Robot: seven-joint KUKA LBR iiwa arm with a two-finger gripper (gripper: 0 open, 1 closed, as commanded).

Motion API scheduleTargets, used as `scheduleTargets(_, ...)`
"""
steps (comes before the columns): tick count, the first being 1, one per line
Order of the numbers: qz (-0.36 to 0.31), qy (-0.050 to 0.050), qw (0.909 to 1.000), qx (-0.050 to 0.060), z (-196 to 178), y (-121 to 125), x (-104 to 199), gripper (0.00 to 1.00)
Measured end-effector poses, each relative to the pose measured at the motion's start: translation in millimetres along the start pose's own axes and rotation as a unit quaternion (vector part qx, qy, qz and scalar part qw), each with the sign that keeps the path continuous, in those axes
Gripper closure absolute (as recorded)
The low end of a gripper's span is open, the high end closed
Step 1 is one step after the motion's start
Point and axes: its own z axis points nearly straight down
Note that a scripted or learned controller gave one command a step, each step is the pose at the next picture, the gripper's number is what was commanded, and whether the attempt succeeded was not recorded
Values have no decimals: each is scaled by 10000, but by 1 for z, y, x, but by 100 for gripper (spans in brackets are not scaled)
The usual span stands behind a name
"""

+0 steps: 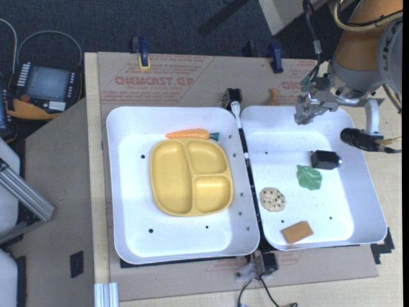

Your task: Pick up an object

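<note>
Small black block (324,159) lies nearest the gripper (308,112), unheld in the right white bin (364,190). Finger state: cannot tell. Risk: descent beside the bin's back wall closes on nothing.

Arm (370,40), upper right of the frame: one unit, grey casing with a rounded orange band (365,34) set above the wrist, the band glossy and bulbous, catching light along its top. Below the band, a grey metallic wrist collar, ring-shaped, lighter at its lower edge. Gripper (309,112): small grey-silver assembly of blocky parts (detail blurred at this size), mounted under the collar. Cabling: dark cables loop across the orange band at the top of the frame; one thin black lead runs down the left side of the wrist. A touch of green wiring shows beside the collar.
</note>
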Motion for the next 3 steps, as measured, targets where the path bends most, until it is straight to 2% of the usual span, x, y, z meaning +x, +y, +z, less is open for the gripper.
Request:
scheduleTargets(1,-1,2,10000,5,-27,1,0,100)
scheduleTargets(3,-31,16,10000,16,-40,5,122,100)
